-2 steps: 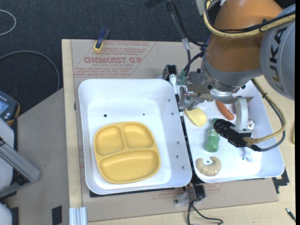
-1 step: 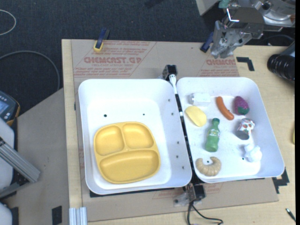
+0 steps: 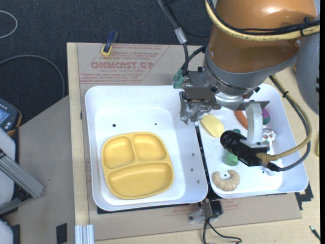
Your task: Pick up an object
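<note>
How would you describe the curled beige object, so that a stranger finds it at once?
Look at the right-hand white bin. Near its front edge lies a curled beige object, bent like a shrimp. Its ribbed, pale body sets it apart from the smooth yellow piece and the small green piece behind it.

A dark grey carpeted floor [image 3: 45, 19] surrounds a brown cardboard-covered bench top [image 3: 127, 65] printed with faded red lettering. A thin white cable [image 3: 7, 23] loops on the carpet at the upper left, and a small blue-and-yellow clip [image 3: 108, 43] lies at the board's far edge.
</note>
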`<state>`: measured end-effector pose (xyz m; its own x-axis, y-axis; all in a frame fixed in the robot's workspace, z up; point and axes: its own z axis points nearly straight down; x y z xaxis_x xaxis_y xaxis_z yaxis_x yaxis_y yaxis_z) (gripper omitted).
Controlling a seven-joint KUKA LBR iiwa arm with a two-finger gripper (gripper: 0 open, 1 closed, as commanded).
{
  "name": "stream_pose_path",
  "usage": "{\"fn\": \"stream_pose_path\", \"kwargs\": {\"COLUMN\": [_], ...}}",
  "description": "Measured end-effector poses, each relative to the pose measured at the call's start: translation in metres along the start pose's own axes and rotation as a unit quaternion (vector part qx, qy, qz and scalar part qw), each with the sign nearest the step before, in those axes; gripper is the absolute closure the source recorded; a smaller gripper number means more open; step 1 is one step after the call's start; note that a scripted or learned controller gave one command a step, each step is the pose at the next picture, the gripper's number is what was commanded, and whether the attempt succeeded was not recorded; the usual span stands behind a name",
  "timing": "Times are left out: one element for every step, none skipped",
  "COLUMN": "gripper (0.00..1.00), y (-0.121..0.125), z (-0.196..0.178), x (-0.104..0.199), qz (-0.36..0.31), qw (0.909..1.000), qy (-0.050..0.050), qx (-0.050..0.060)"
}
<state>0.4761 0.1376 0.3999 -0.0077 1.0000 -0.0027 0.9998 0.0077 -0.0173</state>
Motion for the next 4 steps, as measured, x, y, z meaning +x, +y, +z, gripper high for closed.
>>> {"fn": "stream_pose_path", "kwargs": {"gripper": [1.00, 1.00, 1.00, 1.00], "y": [0.023, 0.106, 0.119, 0.118], "z": [0.270, 0.165, 0.270, 0.315], "x": [0.035, -0.011, -0.040, -0.030], "qz": [0.004, 0.007, 0.006, 0.005], "qw": [1.0000, 0.9998, 1.0000, 1.0000], "qy": [-0.001, 0.001, 0.000, 0.002], "qx": [0.000, -0.017, -0.003, -0.007]}}
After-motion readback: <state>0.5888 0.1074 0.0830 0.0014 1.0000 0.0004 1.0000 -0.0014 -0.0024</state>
